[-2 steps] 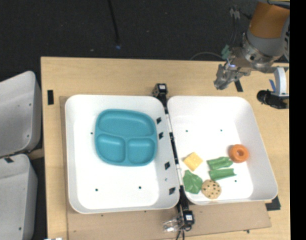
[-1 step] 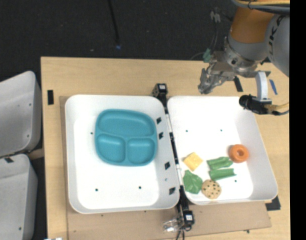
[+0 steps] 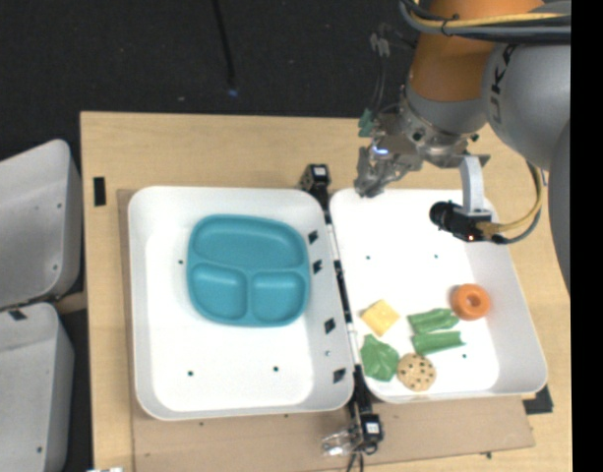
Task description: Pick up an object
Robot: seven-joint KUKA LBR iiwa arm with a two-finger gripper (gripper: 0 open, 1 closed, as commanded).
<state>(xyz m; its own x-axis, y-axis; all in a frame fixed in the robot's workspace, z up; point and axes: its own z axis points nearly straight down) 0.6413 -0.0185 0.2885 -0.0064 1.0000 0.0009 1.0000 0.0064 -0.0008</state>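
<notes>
Teal is the colour that jumps out from the fixed overhead camera: a teal divided plate (image 3: 248, 269) with three compartments sits in the left bin (image 3: 153, 362), a little toward that bin's far half. Landmark for everything else is the right bin (image 3: 508, 293), the white tray butted up against the left one on the pale wooden worktop (image 3: 212, 136).

Over the right bin's far left corner hangs the end effector (image 3: 378, 177), carried on the grey arm (image 3: 537, 77) with its orange band (image 3: 468, 28) coming in from the right bin's far right side. Its fingers are dark and bunched together at this angle, so how far apart they stand is something I cannot tell, and no object is visible between them.

Down at the right bin's near end, the pickable things are all clustered. A yellow cheese wedge (image 3: 381, 317) lies near the bin's left wall. Just nearer than it, a green leafy piece (image 3: 379, 358) sits by the near left corner, with a round speckled cookie (image 3: 416, 371) touching or just beside it. Two green pods (image 3: 434, 328) lie side by side toward the middle of that near end. An orange ring-shaped piece (image 3: 470, 302) rests just beside them toward the bin's right wall.

All of these lie well apart from the end effector. A small black device (image 3: 456, 218) with yellow cable hangs over the bin's far right part.
</notes>
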